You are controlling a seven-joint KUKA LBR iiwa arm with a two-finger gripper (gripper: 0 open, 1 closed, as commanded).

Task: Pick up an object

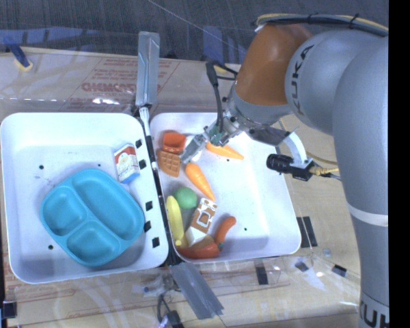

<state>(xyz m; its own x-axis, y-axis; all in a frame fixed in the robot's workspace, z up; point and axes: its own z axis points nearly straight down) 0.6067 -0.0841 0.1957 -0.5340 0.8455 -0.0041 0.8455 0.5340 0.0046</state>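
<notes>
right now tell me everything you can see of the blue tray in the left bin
The blue tray is a light blue, plastic-looking plate with rounded corners and three sunken compartments: two toward the near end and a larger one beyond. It lies flat but turned at an angle on the floor of the left bin, in its near half. A small carton lies at its far right corner, seemingly touching.
</notes>
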